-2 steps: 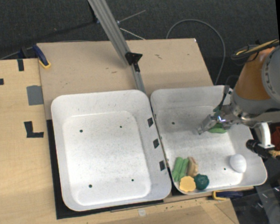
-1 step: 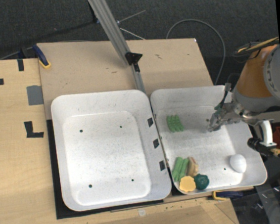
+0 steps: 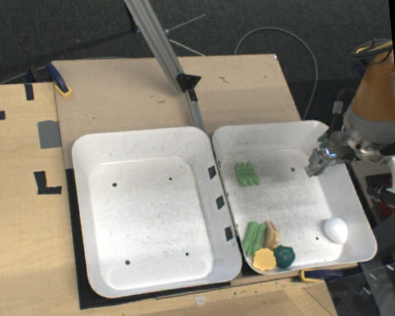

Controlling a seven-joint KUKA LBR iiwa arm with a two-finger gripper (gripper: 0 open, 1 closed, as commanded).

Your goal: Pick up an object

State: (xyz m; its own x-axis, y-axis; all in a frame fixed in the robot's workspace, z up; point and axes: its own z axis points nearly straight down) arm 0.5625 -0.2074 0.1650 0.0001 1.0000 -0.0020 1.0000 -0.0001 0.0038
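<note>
My gripper (image 3: 315,164) hangs over the right side of the right bin (image 3: 286,132), near its right wall, with nothing seen between its fingers. A ridged green block (image 3: 247,174) lies left of it in the bin's upper middle. At the bin's front left corner sit a long green piece (image 3: 251,236), a tan piece (image 3: 271,235), a yellow round object (image 3: 264,259) and a dark green round object (image 3: 285,255). A white egg-shaped object (image 3: 336,230) rests at the front right, below the gripper.
The left bin (image 3: 147,208) lies beside the right one. A grey metal pole (image 3: 161,42) slants in from the top to the bins' shared back edge. The arm's orange band (image 3: 376,93) sits at the right edge.
</note>
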